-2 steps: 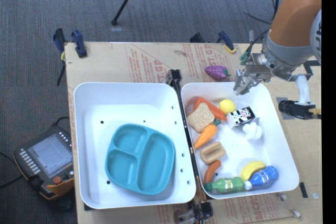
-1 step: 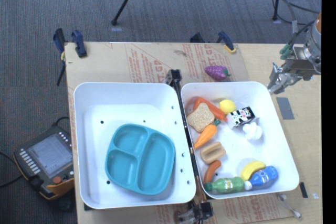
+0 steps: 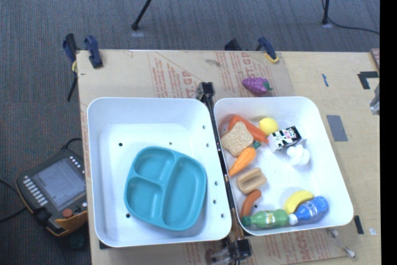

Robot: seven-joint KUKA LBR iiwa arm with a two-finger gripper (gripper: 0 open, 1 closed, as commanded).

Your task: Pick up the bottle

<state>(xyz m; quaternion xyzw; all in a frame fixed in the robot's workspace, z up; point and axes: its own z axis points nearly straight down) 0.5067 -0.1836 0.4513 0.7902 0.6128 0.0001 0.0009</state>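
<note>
Two bottles lie on their sides along the front wall of the right bin. The green bottle points left to right. The blue bottle with a white cap lies just to its right, its cap end nearly touching the green one. A yellow banana rests against the blue bottle's far side. A small grey part pokes in at the right edge, well away from both bottles.
The right bin also holds a sausage, bun, carrot, toast, lemon, milk carton and a white lump. A blue divided tray lies in the left bin. Purple grapes sit on the bench behind.
</note>
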